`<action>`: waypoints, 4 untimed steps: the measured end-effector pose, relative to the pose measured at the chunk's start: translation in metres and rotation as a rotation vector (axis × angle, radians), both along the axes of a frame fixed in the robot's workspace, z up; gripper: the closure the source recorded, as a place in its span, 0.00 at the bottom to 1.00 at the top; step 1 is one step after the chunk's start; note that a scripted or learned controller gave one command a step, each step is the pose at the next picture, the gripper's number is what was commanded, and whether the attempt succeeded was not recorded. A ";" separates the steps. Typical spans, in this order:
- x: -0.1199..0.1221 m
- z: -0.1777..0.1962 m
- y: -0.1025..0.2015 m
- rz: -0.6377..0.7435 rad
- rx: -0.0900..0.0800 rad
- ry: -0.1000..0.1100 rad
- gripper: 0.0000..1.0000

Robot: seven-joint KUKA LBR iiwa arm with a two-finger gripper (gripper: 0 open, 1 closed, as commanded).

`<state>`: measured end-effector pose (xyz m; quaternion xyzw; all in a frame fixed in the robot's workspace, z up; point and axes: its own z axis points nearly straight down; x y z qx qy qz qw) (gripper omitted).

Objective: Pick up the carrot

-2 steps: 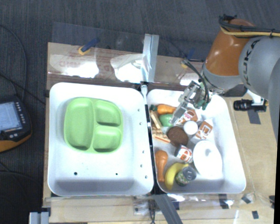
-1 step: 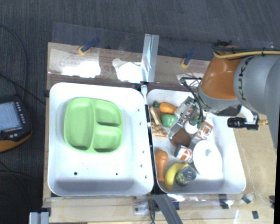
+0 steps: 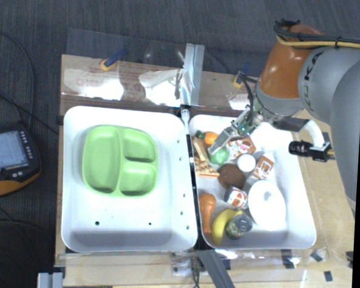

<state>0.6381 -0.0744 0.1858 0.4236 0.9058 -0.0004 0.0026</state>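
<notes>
The carrot [image 3: 207, 209] is an orange stub lying near the front left of the right bin [image 3: 304, 206], against the divider wall and just above a yellow banana [image 3: 221, 224]. My gripper [image 3: 221, 146] reaches down and to the left from the orange-banded wrist [image 3: 286, 61] into the back left part of that bin. It hovers over a green item [image 3: 217, 155], well behind the carrot. A brown round fruit [image 3: 230, 174] lies between the gripper and the carrot.
The right bin is crowded: a small orange fruit [image 3: 210, 137], tan sticks [image 3: 200, 156], a white cup [image 3: 246, 163], orange-white cartons [image 3: 264, 167], a white bowl [image 3: 267, 204], a dark can [image 3: 242, 226]. A green divided plate [image 3: 119, 160] sits in the left bin [image 3: 71, 225].
</notes>
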 end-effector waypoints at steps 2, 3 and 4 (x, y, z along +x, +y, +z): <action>0.021 -0.082 -0.033 0.107 -0.008 -0.015 0.00; 0.022 -0.072 -0.032 0.109 -0.009 -0.017 1.00; -0.007 0.080 -0.021 0.004 0.000 -0.007 1.00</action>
